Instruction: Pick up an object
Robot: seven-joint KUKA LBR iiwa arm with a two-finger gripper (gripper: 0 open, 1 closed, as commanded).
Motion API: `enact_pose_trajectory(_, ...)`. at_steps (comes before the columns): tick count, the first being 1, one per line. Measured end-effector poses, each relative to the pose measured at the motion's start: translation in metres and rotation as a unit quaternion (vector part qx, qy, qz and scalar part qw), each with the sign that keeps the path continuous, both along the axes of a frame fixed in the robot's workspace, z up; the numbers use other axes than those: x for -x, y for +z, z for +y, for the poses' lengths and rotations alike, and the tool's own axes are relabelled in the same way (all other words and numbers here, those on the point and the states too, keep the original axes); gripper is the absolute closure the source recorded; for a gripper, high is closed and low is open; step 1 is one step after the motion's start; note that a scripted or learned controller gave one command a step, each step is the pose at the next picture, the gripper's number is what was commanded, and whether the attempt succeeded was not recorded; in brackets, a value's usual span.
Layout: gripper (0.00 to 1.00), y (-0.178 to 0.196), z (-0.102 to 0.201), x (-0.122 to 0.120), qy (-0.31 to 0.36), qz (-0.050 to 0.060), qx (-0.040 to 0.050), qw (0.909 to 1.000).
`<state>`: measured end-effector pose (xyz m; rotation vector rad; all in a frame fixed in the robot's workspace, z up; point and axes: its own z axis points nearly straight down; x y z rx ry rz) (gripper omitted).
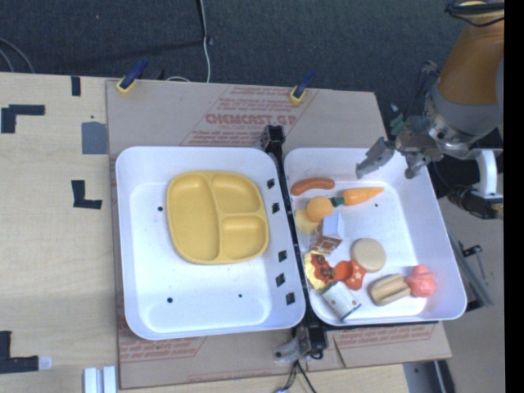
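My gripper [391, 162] hangs over the back edge of the right bin [434, 219], open, with nothing between its fingers. Below and to its left in that bin lie a brown sausage [313, 186], a carrot [360, 195] and an orange ball [319, 208]. Nearer the front sit a tan round bun [368, 254], a red tomato-like piece [350, 274], a hot dog bun [388, 288], a pink lump [421, 281] and a small white box [340, 303].
The left bin [139, 244] holds a yellow divided plate [219, 217]. A black divider [282, 219] runs between the bins. Two clamps [301, 84] pin the cardboard at the back. A black cable [201, 23] trails behind the bench.
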<state>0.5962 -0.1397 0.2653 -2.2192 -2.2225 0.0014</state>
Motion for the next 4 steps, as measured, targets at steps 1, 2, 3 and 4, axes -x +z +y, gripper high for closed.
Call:
enact_pose_trajectory(1,0.00,-0.185,0.028,0.001,-0.001,-0.002,-0.0002,1.0000)
enact_pose_trajectory(2,0.00,-0.181,0.041,-0.041,0.001,-0.002,-0.0001,1.0000)
enact_pose_trajectory(3,0.00,-0.183,0.037,-0.068,-0.001,0.010,-0.0018,0.9999)
enact_pose_trajectory(4,1.00,-0.173,0.035,-0.069,0.000,0.006,0.0009,1.0000)
